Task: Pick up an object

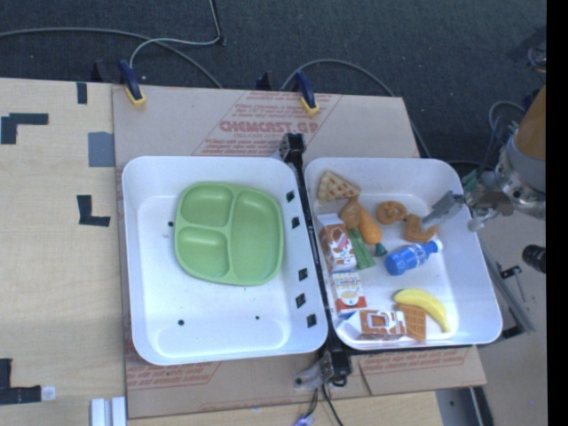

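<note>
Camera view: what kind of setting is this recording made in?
Most likely a robotics lab bench set up for pick-up trials. Two white bins sit clamped on cardboard: the left bin holds a green divided plate, the right bin toy food such as a banana. Cables trail across the dark floor.

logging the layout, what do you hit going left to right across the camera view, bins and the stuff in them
green divided plate → carrot → blue bottle → banana → claw
</note>
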